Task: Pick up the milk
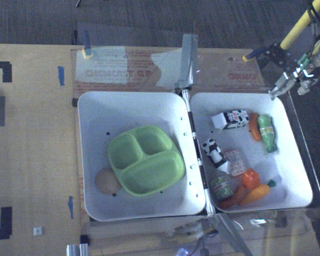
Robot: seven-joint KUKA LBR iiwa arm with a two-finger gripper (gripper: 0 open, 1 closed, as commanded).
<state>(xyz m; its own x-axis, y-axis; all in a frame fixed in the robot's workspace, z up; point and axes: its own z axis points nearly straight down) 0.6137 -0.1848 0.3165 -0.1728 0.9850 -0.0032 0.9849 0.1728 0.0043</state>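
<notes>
the milk carton, white with black cow patches, lies on its side in the right bin, near that bin's far wall. just beside the carton, on the arm's side, lie an orange piece and a green bottle. nearer the camera from the carton stands a small cow figure. the gripper hangs past the carton over the bin's far right corner, holding nothing; whether its fingers are apart i cannot tell.

A light wooden bench marked with blue tape stands on dark grey floor.
</notes>
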